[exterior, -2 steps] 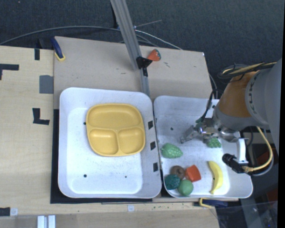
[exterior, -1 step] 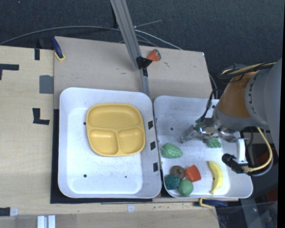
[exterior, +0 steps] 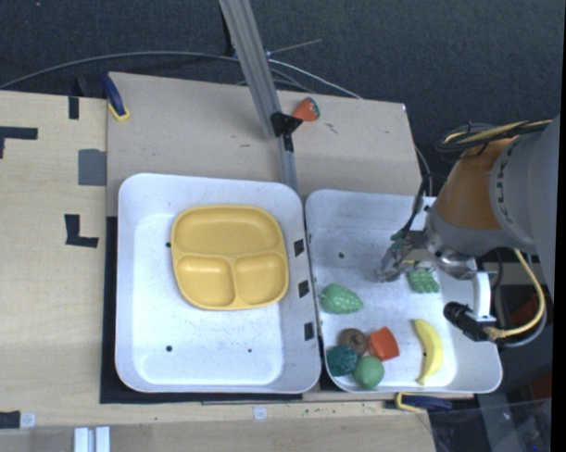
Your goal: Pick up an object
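Near edge of right bin: a green round fruit [exterior: 370, 372] and a dark teal lumpy piece [exterior: 342, 362] sit touching at the front rim of the right bin [exterior: 357, 218], with a brown ring-shaped piece [exterior: 354, 341] just behind them.
Orange block: a small orange-red chunk [exterior: 384, 343], blocky with flat faces, lies just beside the ring.
Banana: the yellow banana [exterior: 430, 351] lies near the bin's right front corner, smooth and curved, its long axis running front to back, the lower tip leaning slightly left.
Leafy green piece: a bumpy, pale green object [exterior: 340, 298] rests near the bin's left wall, its narrower end pointing right.
Textured green piece: a small, rough green item [exterior: 424, 282] lies beside the gripper, on its right.
Gripper: the gripper [exterior: 393, 268] hangs low over the middle of the right bin, near the textured green piece; whether it is released or clenched cannot be told, and nothing is seen held.
Left bin: the left bin [exterior: 142, 290] holds a glossy yellow plate [exterior: 230, 256] with three compartments and rounded corners.
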